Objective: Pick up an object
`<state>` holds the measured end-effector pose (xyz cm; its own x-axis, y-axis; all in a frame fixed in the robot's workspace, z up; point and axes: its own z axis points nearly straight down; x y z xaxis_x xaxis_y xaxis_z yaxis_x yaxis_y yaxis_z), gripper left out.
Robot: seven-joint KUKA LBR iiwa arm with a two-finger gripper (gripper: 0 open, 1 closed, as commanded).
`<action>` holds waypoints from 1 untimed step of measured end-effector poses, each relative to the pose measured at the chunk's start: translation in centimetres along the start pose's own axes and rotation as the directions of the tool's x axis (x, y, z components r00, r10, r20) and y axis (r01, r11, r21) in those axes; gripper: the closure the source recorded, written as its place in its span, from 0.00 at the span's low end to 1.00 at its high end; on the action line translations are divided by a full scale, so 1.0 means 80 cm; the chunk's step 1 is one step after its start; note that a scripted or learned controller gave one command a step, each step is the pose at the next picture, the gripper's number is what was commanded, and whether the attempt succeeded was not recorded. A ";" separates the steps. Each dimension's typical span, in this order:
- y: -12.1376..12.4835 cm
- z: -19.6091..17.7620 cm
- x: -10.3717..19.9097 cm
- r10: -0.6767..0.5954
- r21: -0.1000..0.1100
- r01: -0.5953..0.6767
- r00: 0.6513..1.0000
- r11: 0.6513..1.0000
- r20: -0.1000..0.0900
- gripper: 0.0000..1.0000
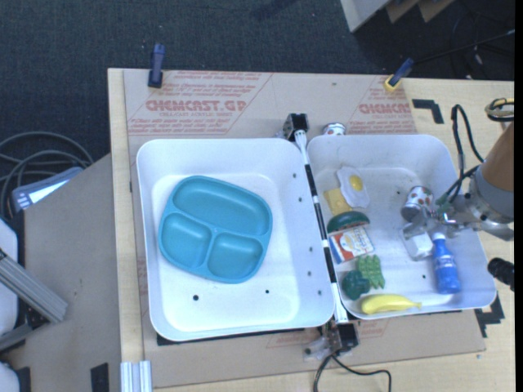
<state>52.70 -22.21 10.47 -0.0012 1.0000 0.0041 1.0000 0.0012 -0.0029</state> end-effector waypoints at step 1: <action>0.080 0.017 0.012 0.000 -0.004 0.000 1.000 1.000 0.004 0.00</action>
<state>59.12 -21.22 9.13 -0.0011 1.0000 -0.0003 1.0000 0.0011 0.0012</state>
